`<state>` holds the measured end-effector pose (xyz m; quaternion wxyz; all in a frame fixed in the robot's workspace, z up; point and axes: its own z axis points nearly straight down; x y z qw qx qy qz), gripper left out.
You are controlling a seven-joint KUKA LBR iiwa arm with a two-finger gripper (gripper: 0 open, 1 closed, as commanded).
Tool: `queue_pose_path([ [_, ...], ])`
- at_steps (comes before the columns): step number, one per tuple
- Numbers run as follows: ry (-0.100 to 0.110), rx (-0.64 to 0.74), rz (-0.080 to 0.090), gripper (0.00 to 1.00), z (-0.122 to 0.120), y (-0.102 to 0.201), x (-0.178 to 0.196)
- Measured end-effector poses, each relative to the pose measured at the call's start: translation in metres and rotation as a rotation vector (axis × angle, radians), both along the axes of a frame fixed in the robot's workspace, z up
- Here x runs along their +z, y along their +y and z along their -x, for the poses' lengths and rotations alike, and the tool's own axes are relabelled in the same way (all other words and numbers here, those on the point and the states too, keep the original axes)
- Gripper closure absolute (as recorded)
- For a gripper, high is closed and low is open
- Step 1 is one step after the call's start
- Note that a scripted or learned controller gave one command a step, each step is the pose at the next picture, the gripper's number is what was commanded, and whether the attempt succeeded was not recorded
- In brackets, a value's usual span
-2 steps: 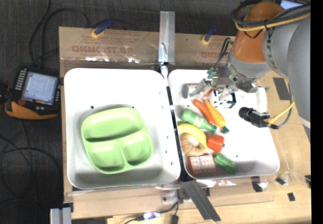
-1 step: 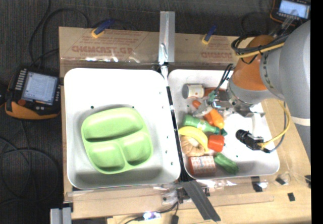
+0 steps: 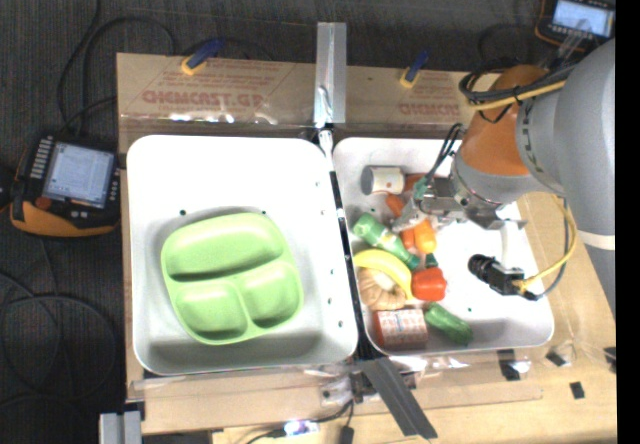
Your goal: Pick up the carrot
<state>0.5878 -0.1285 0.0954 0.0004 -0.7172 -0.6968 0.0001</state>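
The carrot, a short orange piece, lies in the right bin among other toy foods, left of the bin's middle. My gripper hangs over the upper middle of this bin, directly above the carrot and very near it. The gripper's grey body hides where its tips meet the carrot, so contact is unclear. Nothing is seen lifted off the bin floor.
Around the carrot lie a green bottle, a banana, a red pepper, a cucumber, a labelled can and a grey cylinder. A black cable plug hangs at right. The left bin bears a green divided plate.
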Motion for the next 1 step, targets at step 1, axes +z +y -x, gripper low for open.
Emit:
queue_pose_path([
  [1,0.006,-0.108,0.003,1.0,-0.0156,0.0374,0.0841],
])
